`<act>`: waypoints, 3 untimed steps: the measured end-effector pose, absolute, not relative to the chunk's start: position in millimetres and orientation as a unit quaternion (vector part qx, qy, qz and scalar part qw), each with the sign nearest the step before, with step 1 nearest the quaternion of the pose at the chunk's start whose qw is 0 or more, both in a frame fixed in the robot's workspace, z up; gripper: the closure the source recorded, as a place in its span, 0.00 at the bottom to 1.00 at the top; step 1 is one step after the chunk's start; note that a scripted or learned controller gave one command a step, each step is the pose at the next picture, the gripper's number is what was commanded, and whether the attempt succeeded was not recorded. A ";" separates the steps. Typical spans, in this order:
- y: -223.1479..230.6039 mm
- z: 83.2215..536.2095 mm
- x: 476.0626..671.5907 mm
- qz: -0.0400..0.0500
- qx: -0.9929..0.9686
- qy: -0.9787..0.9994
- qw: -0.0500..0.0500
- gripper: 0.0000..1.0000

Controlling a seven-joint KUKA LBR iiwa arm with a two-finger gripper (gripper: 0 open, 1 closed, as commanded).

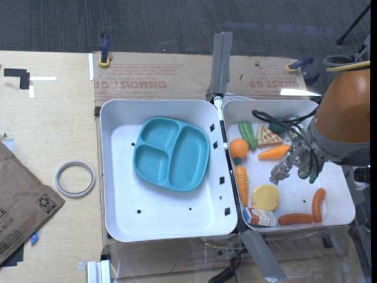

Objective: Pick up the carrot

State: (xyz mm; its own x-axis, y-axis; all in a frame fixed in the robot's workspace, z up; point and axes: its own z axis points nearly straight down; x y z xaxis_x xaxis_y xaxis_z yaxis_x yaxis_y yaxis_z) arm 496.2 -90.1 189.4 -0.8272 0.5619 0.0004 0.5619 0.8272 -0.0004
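I had the gripper (283, 173) hovering in the right bin (347, 208), just beside a carrot (273, 152); fingers looked released, grasping nothing, presumably staged for descent.

Plate (171, 154) in left bin (112, 175), carrot (241, 183) right.

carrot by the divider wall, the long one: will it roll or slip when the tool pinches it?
The carrot looks like a smooth, tapered toy, so it probably stays stiff but may squirt out of a pinch toward its thin end. Its round body could roll if nudged sideways. It lies near the right bin's wall, which may crowd one side. The tool is over the bin.
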 end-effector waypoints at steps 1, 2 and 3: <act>-176.4 279.9 486.4 0.000 -0.232 -0.973 0.000 1.00; -112.5 235.0 488.6 0.000 -0.192 -0.981 0.001 1.00; -85.0 266.4 560.3 0.000 -0.145 -0.989 0.001 1.00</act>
